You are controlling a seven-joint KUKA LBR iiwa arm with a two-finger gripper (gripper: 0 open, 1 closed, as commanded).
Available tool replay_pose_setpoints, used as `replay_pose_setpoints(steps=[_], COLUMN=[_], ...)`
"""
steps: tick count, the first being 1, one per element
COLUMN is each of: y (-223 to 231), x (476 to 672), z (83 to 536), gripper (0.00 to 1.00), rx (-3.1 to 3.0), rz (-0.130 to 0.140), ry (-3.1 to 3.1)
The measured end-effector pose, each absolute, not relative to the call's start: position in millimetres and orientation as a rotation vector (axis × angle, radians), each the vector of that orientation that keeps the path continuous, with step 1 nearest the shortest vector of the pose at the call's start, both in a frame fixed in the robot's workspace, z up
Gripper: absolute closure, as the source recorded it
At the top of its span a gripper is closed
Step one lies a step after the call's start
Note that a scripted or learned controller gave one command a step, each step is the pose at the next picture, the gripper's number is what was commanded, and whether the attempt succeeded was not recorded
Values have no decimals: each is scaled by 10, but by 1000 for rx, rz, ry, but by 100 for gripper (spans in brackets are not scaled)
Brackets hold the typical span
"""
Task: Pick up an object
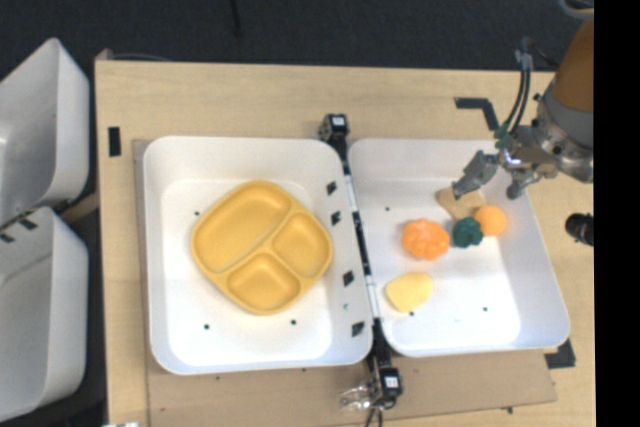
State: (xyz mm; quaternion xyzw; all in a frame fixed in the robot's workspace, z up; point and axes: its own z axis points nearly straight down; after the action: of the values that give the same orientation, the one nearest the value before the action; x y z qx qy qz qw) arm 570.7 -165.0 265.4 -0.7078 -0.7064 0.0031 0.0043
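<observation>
The tool (495, 177) hangs open and empty above the right bin (530, 315), poised over a tan piece (458, 205) beside the small orange ball (491, 220); all candidates cluster here for easy reach.

A: Colours?
B: Left bin (160, 245) showing white w/ a yellow-orange divided tray (262, 245). Right bin (520, 305) white too.
A: Small stuff?
B: Orange ball (425, 239), teal lump (466, 233), smaller orange piece (491, 219), pale yellow piece (408, 292), tan bit (455, 205).

Open floor of the right bin (470, 310) below the clustered toys (450, 233).
</observation>
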Motion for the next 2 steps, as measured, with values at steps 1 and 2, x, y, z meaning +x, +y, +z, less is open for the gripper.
replay_pose_setpoints(steps=[1,2], y=[-1647,-1690], x=[5728,5633], z=[2719,2237], gripper=[0,0], rx=[-2220,-2223], rz=[0,6], ry=[-2224,-2218])
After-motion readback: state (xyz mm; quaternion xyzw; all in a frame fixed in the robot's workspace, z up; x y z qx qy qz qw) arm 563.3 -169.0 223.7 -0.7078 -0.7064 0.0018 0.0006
